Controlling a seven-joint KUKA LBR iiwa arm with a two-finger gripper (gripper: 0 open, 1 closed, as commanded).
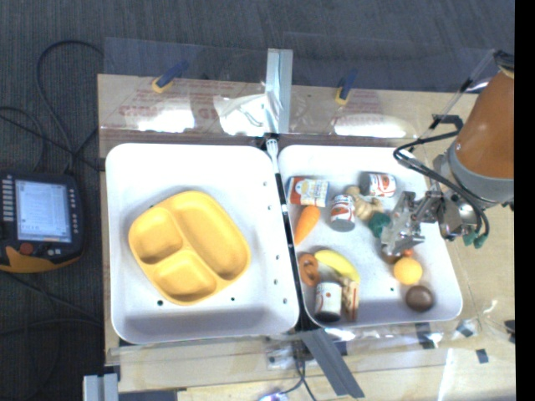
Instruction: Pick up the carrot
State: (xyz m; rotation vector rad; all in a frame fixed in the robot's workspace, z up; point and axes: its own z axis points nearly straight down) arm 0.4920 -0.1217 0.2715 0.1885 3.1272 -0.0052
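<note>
The carrot [307,222] is a short orange cone lying in the right bin [447,261], near its left wall and just below a red and white packet [309,190]. Nothing touches it. My gripper [400,241] hangs low over the right half of the same bin, well to the right of the carrot. It is beside a small green object [380,222] and just above a yellow-orange fruit [407,271]. The arm's orange band [493,128] shows at the right edge.
Around the carrot in the right bin are two small cans [341,211] [378,184], a banana [337,263], a dark bottle [328,299] and a brown ball [419,297]. The left bin [125,307] holds a yellow divided tray [188,245]. A control pendant [38,220] lies off the bench at left.
</note>
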